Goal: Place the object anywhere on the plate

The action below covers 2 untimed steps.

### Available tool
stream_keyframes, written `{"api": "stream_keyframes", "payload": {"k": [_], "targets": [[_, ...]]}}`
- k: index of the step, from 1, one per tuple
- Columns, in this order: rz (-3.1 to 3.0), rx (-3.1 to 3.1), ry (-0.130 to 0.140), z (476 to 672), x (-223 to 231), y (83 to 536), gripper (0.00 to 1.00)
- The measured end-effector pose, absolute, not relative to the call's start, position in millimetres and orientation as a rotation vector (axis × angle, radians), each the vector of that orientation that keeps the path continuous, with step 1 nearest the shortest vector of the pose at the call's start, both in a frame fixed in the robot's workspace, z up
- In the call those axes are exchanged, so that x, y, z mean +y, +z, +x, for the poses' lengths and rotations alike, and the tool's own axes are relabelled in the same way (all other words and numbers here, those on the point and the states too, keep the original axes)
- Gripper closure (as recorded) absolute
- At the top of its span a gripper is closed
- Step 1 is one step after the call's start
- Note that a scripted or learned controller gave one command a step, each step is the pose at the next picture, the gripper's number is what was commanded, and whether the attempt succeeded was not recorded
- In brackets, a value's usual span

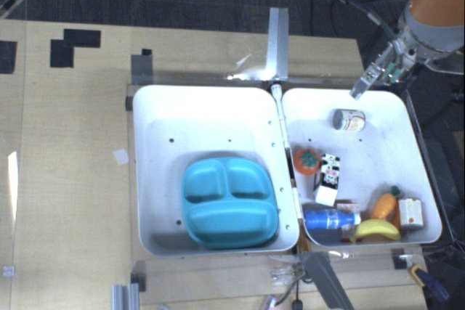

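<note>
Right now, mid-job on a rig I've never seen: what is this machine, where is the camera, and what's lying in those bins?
One camera looks down at a slant on two white bins. The grey and orange arm enters from the view's right; its gripper hangs above the right bin's far rim, nothing visibly between its fingers. The left bin holds a blue divided plate. The right bin holds a small can, a banana, a carrot, a blue bottle and small boxes.

arm [436, 3]: orange band | grey wrist | slim dark-tipped fingers [361, 87]
</note>
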<state>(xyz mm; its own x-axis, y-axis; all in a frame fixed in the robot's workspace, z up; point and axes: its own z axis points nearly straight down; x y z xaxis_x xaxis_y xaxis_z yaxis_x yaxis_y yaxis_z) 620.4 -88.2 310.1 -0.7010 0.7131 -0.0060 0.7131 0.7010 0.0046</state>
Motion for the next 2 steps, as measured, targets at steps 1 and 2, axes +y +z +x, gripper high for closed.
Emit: {"api": "stream_keyframes", "payload": {"k": [1, 2], "targets": [[1.212, 2.891, 0.003, 620.4, -88.1, 310.1, 0.0], [1.203, 2.885, 0.007, 622.4, -87.0, 322.7, 1.0]]}}
